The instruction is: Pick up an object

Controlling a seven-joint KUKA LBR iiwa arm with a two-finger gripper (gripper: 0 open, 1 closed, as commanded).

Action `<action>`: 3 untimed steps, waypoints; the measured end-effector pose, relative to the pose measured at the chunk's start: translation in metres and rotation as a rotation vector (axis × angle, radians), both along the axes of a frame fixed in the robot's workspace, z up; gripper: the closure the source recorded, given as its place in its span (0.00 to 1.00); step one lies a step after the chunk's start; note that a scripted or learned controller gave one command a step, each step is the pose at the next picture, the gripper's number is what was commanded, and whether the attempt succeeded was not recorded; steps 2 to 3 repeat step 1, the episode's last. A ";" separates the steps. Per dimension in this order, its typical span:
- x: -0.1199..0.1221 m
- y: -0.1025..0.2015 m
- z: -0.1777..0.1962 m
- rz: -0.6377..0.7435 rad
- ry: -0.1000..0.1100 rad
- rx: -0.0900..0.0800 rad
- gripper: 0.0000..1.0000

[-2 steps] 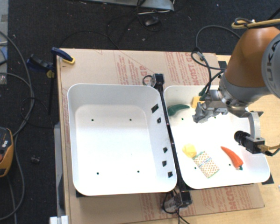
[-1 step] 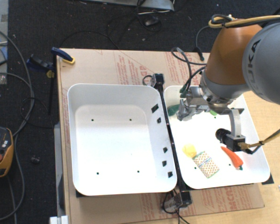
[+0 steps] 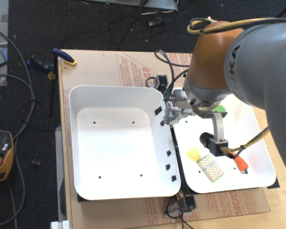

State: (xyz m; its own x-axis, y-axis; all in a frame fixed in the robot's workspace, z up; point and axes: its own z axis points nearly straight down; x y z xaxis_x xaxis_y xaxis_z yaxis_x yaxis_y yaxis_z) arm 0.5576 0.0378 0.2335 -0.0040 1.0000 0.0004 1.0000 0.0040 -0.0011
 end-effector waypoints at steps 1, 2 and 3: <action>-0.001 0.052 -0.009 0.001 0.000 0.000 1.00; -0.001 0.052 -0.009 0.001 0.000 0.000 1.00; -0.001 0.052 -0.009 0.001 0.000 0.000 1.00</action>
